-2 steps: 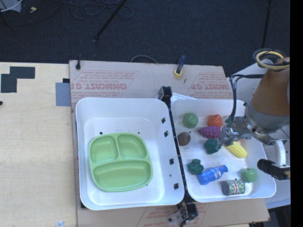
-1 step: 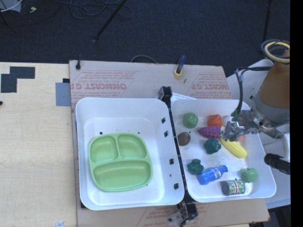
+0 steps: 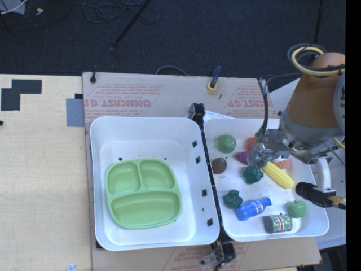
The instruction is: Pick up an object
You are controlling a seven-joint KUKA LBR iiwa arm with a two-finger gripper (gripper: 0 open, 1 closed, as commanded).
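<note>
Gripper (image 3: 258,157), finger state indiscernible, poised just at 12 o'clock of dark green toy (image 3: 252,175); descent should centre there, clear of corn (image 3: 278,174).

Bright, even overhead light falls on the two white bins (image 3: 148,130), which glare almost to washout, with soft shadows along their walls. The far floor (image 3: 169,27) lies dim. The frame is slightly soft and grainy.
</note>
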